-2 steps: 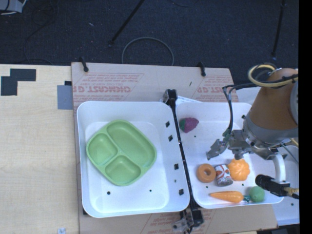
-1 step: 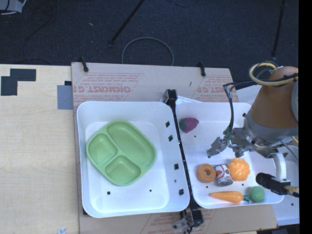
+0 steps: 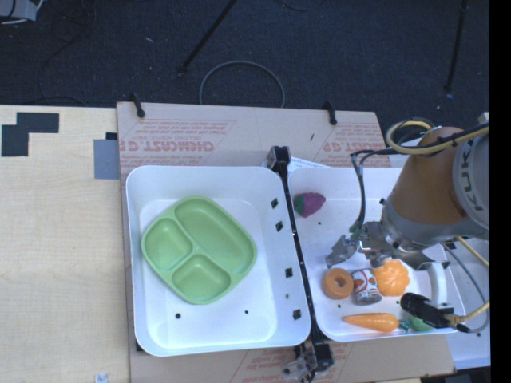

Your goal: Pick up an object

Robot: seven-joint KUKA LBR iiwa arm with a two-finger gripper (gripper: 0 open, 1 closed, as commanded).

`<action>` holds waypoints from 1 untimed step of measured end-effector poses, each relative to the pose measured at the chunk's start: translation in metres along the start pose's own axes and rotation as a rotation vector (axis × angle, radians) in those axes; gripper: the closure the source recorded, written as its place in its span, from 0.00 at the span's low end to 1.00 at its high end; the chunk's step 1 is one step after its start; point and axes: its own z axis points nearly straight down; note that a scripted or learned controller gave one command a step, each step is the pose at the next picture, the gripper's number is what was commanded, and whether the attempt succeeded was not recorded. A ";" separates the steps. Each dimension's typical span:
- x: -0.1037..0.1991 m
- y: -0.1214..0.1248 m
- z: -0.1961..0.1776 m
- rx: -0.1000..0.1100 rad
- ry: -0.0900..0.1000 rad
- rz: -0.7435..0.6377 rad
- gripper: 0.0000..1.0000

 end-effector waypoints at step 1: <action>-0.004 0.002 0.038 -0.035 -0.014 0.002 0.00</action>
